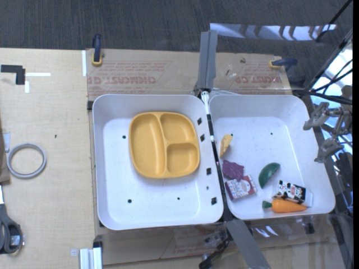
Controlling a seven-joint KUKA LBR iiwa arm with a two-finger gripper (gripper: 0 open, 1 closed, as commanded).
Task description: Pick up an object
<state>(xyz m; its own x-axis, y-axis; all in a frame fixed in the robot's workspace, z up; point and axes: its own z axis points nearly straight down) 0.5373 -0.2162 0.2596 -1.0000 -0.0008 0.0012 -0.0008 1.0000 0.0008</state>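
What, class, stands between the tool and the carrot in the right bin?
A small black-and-white packet lies close against the carrot, on the side toward the tool, which is at the right bin's right rim. Apart from that, only bare bin floor lies between them.

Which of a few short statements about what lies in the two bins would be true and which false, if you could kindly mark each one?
1. The yellow divided plate lies in the left bin. True.
2. The carrot lies in the left bin beside the plate. False: it lies in the right bin, near its front right corner.
3. The green object is in the right bin. True.
4. The plate has food in its sections. False: its three sections look bare.
5. A grey ring lies on the bench left of the bins. True.
6. The purple item rests on the plate. False: it lies in the right bin, near the divider.
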